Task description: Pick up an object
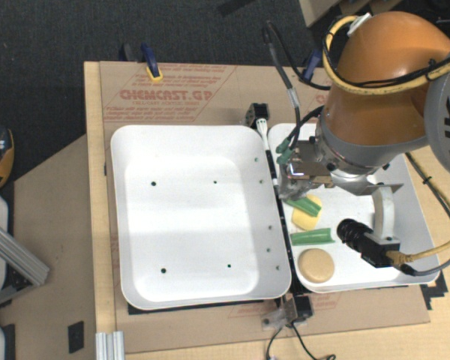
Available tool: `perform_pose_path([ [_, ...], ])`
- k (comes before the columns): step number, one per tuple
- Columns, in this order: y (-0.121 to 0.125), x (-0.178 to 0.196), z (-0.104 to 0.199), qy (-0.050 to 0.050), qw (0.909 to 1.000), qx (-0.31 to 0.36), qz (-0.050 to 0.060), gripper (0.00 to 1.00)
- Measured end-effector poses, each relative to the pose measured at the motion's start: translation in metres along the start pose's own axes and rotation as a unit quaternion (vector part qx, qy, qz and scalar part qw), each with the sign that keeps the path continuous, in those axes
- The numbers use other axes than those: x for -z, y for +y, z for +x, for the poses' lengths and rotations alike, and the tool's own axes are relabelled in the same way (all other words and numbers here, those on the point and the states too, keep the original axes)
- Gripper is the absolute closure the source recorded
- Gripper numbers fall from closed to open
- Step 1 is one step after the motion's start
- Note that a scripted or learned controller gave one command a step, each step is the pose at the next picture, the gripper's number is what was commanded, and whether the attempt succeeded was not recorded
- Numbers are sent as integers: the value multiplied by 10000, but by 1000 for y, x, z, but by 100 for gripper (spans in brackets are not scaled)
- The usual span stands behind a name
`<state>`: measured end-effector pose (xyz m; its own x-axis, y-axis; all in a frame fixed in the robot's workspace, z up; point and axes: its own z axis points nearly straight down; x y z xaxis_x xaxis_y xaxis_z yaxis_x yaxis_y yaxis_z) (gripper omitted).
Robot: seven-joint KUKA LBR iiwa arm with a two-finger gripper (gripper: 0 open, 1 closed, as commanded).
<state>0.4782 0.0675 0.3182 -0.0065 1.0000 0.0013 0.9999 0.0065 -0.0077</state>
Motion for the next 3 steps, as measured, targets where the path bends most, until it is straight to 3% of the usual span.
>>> perform_pose_path([
  [1,1,48,43,6,10000,-2,-69,100],
  [3,2,66,41,-4,10000,-25,-61,100],
])
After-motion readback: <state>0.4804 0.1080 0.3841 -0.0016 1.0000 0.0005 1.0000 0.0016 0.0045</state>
